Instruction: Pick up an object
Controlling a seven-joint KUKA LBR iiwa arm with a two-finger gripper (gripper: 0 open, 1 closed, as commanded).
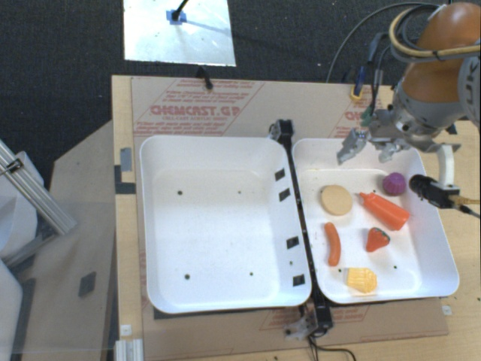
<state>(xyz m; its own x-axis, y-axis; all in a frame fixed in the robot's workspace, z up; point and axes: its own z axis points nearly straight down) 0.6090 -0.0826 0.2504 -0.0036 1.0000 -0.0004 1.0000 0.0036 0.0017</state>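
The right bin [432,277] holds a round tan cookie [336,199], an orange carrot [385,210], a purple ball [394,183], a small red strawberry [377,239], an orange-red sausage [332,244] and a yellow corn piece [361,280]. My gripper [370,148] hangs above the bin's far edge, up and right of the cookie and left of the purple ball. Its two metal fingers are spread apart with nothing between them.
The left bin [218,224] lies beside the right one, with a black clip strip [291,209] along their shared edge. A shiny metal sheet [178,21] lies beyond the bench. Cables loop from the arm at upper right.
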